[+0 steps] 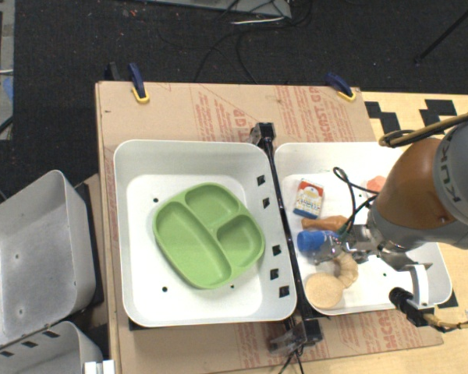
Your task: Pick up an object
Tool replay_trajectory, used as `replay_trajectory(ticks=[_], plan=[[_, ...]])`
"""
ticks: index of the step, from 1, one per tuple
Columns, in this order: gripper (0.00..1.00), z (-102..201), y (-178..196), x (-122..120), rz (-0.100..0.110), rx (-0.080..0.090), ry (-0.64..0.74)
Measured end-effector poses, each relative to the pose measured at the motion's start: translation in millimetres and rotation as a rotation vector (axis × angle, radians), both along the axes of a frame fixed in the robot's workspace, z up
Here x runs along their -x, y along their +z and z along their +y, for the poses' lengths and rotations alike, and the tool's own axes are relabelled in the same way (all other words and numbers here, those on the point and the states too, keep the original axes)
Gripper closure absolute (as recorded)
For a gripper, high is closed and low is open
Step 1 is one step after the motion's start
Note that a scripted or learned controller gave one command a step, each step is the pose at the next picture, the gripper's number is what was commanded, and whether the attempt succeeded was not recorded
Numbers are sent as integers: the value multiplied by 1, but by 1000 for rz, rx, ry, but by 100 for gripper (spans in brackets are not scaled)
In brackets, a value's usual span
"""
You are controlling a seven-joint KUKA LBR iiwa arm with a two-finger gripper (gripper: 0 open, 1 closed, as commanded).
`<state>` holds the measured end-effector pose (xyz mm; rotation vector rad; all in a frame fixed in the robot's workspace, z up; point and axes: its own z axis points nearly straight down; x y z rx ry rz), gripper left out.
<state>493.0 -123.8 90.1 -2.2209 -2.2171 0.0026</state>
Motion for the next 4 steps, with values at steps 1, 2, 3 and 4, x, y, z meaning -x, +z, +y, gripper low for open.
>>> replay_trajectory(ticks=[1,2,3,4], plan=[[100,0,12,-1,-3,1,-2],[100,-4,72,-7,-7,2,4],[100,-4,115,-8,-7,2,5],[100,36,128,-38,-6,2,7]])
